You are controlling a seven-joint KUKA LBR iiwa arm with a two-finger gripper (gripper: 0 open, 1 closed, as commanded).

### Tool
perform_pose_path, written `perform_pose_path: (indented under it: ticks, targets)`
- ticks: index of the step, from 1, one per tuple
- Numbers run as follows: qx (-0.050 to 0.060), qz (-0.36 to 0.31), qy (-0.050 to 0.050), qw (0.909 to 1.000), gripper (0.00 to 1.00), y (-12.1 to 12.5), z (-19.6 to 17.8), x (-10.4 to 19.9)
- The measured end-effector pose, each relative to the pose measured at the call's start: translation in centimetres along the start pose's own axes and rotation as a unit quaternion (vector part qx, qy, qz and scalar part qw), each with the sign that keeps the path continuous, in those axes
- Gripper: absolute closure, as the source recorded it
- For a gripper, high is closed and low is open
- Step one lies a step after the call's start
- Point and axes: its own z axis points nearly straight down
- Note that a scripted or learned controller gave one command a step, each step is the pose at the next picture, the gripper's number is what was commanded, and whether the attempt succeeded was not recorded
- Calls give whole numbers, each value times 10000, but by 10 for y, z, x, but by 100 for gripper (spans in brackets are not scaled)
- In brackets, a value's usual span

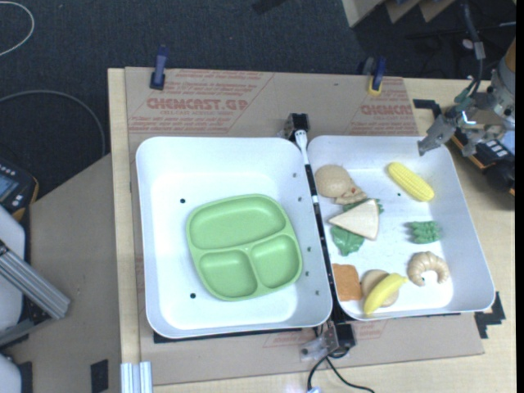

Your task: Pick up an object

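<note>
The right bin [385,152] holds several toy foods: a yellow corn cob [409,181], a tan bread roll [334,180], a triangular sandwich [359,218] lying on a green lettuce leaf [345,241], a green broccoli piece [423,232], a croissant [427,268], a banana [381,291] and an orange slab [346,281]. My gripper [438,133] hovers over the bin's far right corner, up and right of the corn cob and apart from it. Nothing shows in its grasp.
A green three-compartment plate [241,244] lies in the left bin [164,187]. Both bins rest on a cardboard sheet [246,97] held by a blue clamp [159,65] and a yellow clamp [376,75]. A black divider [307,178] runs between the bins.
</note>
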Motion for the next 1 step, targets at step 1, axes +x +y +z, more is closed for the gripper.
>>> perform_pose_path:
  ticks: [1]
  targets:
    - [-53,-15,-9,10000,0,-71,-141,38]
